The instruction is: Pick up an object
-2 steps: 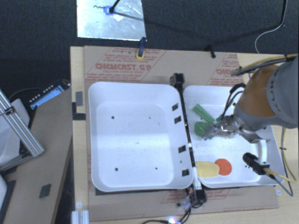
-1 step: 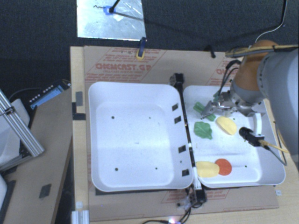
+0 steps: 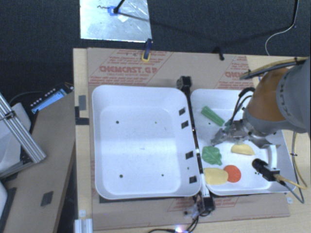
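Grey two-finger gripper [image 3: 218, 137] sits low in the right-hand shallow white bin [image 3: 221, 98], centre-right of frame, w/ the arm coming in from the right edge. Can't tell whether the pincer is apart or together; its tip is too small and blurred against the bin floor. Nothing visibly clamped in it.

Nearest candidate: green lumpy plastic piece [image 3: 212, 154], just below the gripper, near the bin's left wall. Other options in the same bin:
- green elongated block [image 3: 212, 114], above-left of the gripper
- pale yellow curved piece [image 3: 242, 149], to its right
- yellow oval piece [image 3: 216, 175] & red round piece [image 3: 233, 173], side by side at the lower edge

Left-hand shallow white bin [image 3: 141, 130] is mid-frame.

Progress: approach looks done, gripper is down among the objs. Grasp not confirmed, lift not yet done, all objs lie on the floor.
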You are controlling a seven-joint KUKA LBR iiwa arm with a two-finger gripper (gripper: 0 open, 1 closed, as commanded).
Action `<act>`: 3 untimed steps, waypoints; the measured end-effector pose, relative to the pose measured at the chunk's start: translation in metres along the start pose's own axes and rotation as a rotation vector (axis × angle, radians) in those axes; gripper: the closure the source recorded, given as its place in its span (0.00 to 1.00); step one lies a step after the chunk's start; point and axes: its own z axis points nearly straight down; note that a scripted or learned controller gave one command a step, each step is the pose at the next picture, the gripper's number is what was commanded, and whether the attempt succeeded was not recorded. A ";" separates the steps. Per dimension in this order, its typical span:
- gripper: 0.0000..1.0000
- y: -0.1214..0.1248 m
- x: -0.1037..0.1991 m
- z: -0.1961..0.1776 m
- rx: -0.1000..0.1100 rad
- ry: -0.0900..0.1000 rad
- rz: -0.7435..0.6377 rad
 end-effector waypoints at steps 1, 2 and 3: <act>0.00 0.068 0.030 -0.002 -0.012 -0.001 -0.009; 0.00 0.115 0.114 -0.109 -0.020 0.000 -0.013; 0.00 0.116 0.222 -0.183 -0.016 0.002 -0.015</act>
